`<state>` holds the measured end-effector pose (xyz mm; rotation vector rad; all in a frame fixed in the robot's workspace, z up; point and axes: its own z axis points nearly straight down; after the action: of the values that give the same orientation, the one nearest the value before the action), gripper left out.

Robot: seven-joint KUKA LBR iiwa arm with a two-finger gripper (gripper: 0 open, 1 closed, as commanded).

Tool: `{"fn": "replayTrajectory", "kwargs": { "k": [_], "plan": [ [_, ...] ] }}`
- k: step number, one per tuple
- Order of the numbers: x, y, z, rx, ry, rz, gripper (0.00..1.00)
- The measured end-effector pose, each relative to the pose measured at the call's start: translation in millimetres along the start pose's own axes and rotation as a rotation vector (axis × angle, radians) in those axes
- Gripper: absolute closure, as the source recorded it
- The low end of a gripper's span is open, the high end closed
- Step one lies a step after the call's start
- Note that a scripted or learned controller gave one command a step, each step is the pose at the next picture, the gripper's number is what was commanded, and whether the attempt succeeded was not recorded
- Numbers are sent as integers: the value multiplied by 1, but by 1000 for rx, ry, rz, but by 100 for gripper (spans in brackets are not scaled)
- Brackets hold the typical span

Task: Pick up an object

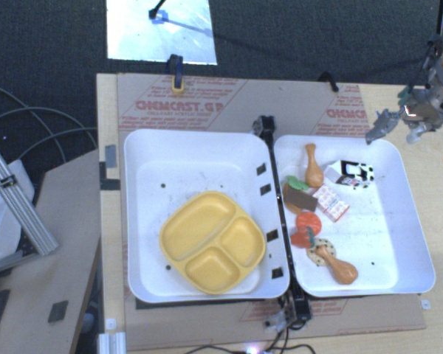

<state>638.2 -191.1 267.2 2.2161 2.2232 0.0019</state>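
The right bin (pixel 399 260) holds a cluster of toy foods near its left wall. A tan drumstick (pixel 312 167) lies at the back, with a black-and-white item (pixel 352 173) to its right. Below them are a brown and green block (pixel 299 195), a red-checked white packet (pixel 331 203), a red tomato-like piece (pixel 308 223) and a second drumstick (pixel 334 263). My gripper (pixel 396 129) hangs over the bin's far right corner, well away from the toys. Its fingers are spread open with nothing between them.
The left bin (pixel 151 164) holds a yellow divided plate (pixel 213 242). A black divider with clips (pixel 269 175) separates the two bins. A blue and yellow clamp (pixel 176 74) stands behind the left bin on the cardboard sheet.
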Motion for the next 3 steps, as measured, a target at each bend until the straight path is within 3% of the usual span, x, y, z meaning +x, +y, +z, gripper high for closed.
{"fn": "replayTrajectory", "kwargs": {
  "k": [1,2,3],
  "plan": [
    [125,-5,87,8,8,-10,0],
    [66,-45,182,2,3,7,0],
    [138,-10,76,-13,3,-8,0]
  ]
}}
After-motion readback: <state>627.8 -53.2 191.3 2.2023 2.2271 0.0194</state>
